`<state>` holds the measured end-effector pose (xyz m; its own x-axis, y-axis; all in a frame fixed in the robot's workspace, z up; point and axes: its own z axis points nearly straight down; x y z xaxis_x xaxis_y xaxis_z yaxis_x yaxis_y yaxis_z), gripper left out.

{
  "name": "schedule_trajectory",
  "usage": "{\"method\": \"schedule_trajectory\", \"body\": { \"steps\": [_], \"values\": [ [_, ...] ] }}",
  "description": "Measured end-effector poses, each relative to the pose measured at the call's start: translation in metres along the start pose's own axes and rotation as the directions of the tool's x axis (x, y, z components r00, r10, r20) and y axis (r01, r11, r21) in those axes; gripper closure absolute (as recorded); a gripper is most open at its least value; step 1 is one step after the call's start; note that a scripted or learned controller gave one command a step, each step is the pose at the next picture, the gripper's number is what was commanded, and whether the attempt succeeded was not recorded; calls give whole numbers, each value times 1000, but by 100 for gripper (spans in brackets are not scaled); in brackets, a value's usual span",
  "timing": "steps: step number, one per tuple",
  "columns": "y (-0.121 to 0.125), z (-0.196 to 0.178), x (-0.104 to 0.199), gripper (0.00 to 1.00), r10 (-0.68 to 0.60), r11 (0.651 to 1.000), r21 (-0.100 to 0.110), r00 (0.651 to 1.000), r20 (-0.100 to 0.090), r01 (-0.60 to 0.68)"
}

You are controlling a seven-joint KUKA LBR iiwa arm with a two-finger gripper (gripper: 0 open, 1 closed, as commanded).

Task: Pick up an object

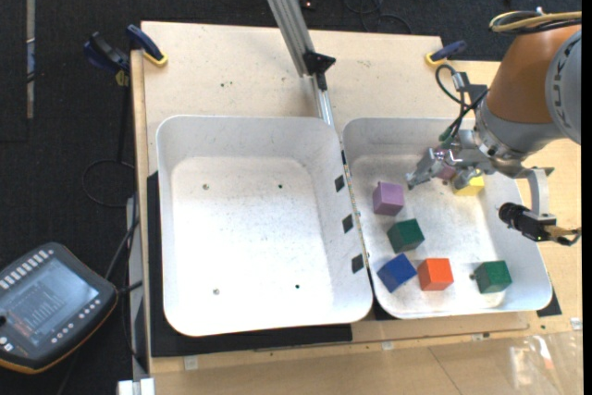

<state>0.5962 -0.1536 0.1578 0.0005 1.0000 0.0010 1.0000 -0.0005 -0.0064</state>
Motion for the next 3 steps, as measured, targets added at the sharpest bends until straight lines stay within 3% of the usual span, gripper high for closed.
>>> {"method": "schedule_trajectory", "body": {
  "steps": [1,2,3],
  "values": [
    [2,41,-2,0,-1,1000,-17,1000,5,1],
    [0,35,-1,100,1,1000,-10,1000,3,-1],
    [0,-28,4,100,-3,1000,-14,1000,3,3]
  ]
}}
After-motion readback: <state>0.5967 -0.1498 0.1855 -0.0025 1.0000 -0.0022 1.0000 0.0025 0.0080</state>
